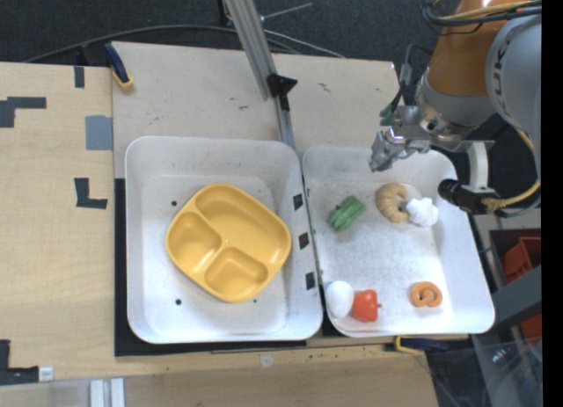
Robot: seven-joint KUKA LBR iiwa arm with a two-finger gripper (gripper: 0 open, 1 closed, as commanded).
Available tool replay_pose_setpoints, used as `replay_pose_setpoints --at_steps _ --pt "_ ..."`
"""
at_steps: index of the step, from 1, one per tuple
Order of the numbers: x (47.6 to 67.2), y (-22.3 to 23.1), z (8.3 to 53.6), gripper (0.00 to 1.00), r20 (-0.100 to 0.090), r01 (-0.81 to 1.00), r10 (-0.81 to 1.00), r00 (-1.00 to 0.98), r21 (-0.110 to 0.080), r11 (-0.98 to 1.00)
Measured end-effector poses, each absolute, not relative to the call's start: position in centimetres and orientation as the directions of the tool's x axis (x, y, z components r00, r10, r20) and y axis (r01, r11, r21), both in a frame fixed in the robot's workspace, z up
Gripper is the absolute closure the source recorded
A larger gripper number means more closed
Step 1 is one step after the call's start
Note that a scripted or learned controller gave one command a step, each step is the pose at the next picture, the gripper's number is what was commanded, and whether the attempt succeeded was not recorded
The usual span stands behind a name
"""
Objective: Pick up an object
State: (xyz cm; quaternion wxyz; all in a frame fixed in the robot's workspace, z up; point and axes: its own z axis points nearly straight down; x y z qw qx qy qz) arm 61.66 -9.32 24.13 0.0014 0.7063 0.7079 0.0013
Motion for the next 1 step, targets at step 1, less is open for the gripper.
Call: replay_pose_setpoints --at_steps 1 --pt "61.72 -9.27 26.96 1.0 0.0 1.0 1.0 -0.001 0.002 0.001"
